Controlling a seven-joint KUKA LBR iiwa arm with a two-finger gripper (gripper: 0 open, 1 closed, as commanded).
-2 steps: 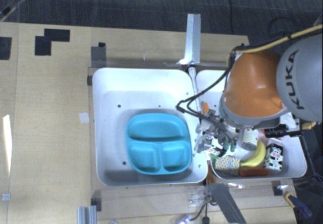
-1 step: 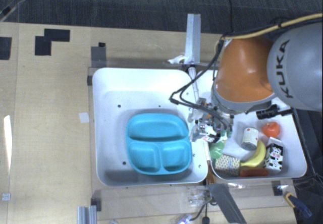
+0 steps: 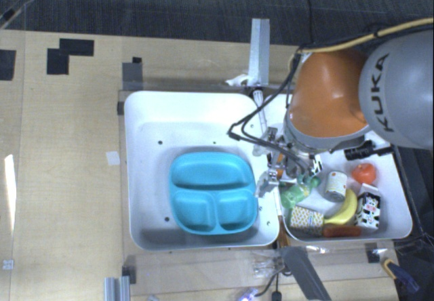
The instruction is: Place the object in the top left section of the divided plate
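Since the hand [image 3: 283, 169] hangs over the rim between the bins, we place the blue divided plate [image 3: 213, 191] just to its left in the left bin [image 3: 146, 157]; grip state we cannot tell, nor which object among the right bin's clutter is meant.

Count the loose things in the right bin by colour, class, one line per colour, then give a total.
Yellow: 1, the banana
Orange-red: 1, the round fruit
Green: 1, the green item by the gripper
Black and white: 1, the cow toy
Pale grey: 1, the small can
Speckled tan: 1, the sponge block
Dark red: 1, the piece under the banana
Total: 7
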